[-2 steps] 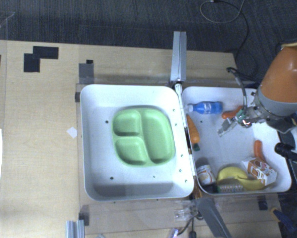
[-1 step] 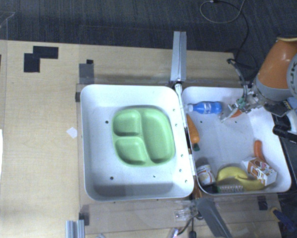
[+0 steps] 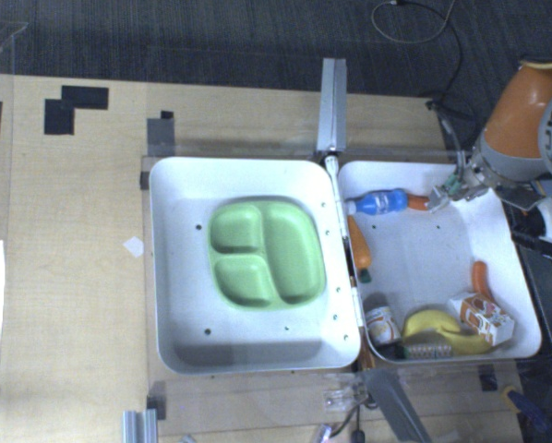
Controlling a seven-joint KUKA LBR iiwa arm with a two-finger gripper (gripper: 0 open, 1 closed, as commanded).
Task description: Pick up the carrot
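Note:
The carrot (image 3: 357,242) is a slim orange piece with a dark tip. It lies along the left wall of the right bin (image 3: 525,303), pointing toward the front. My gripper (image 3: 453,189) hangs at the bin's back right, well right of the carrot, just beside the orange cap end of a water bottle (image 3: 381,201). The orange band of the arm (image 3: 521,109) rises behind it. Nothing is visibly held.
The right bin also holds a banana (image 3: 440,328), a small can (image 3: 379,322), a carton (image 3: 485,317), a short orange sausage-like piece (image 3: 480,276) and a dark brush (image 3: 429,349). The left bin (image 3: 170,275) holds a green divided plate (image 3: 265,252).

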